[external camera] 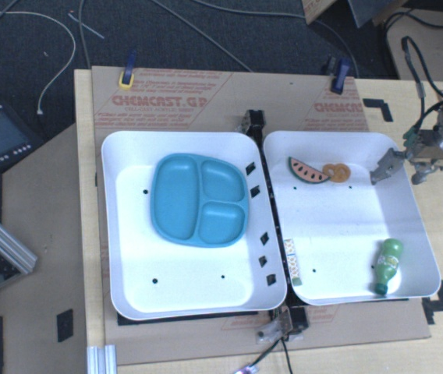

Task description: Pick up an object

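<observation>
The right bin (338,232) holds three things: a watermelon-slice toy (306,170) and a small brown round piece (336,173) touching it near the far wall, and a green bottle (387,266) lying at the near right corner. My gripper (402,170) hovers over the bin's far right edge, to the right of the brown piece. It is open, its fingers spread with nothing between them. A blue divided plate (200,199) lies in the left bin (182,287).
A narrow printed strip (291,259) lies by the right bin's left wall. Black clips run along the divider between the bins (262,209). Cables cross the dark floor behind the bench, and clamps hold the cardboard at its far edge.
</observation>
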### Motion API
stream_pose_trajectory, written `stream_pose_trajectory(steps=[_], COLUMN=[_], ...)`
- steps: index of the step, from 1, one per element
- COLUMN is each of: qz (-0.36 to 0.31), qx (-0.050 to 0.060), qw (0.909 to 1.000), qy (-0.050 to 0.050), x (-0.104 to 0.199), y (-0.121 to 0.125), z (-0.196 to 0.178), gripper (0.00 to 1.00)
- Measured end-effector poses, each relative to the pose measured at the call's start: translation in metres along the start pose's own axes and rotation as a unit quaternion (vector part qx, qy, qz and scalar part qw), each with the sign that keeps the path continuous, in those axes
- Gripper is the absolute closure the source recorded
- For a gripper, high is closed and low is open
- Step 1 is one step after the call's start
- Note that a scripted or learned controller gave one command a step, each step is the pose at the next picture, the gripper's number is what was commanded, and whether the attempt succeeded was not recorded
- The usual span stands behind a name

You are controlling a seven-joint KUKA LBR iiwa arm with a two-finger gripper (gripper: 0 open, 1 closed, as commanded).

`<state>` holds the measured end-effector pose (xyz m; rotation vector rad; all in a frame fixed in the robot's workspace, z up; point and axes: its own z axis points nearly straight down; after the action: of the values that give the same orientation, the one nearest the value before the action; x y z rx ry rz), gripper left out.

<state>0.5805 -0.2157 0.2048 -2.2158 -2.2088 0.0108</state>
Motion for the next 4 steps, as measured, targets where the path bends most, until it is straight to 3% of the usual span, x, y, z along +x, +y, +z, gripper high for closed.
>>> stream_pose_trajectory(steps=[1,3,4], qz=[-0.002,-0.002,-0.003], qx=[-0.007,-0.004,-0.006], qw=[1.0,1.0,1.0], qy=[-0.002,-0.001,0.002], x=[0.001,-0.004,0.0], y=[0.003,0.009,0.011], z=[-0.008,0.097,0.12], gripper=[0.0,0.0,0.0])
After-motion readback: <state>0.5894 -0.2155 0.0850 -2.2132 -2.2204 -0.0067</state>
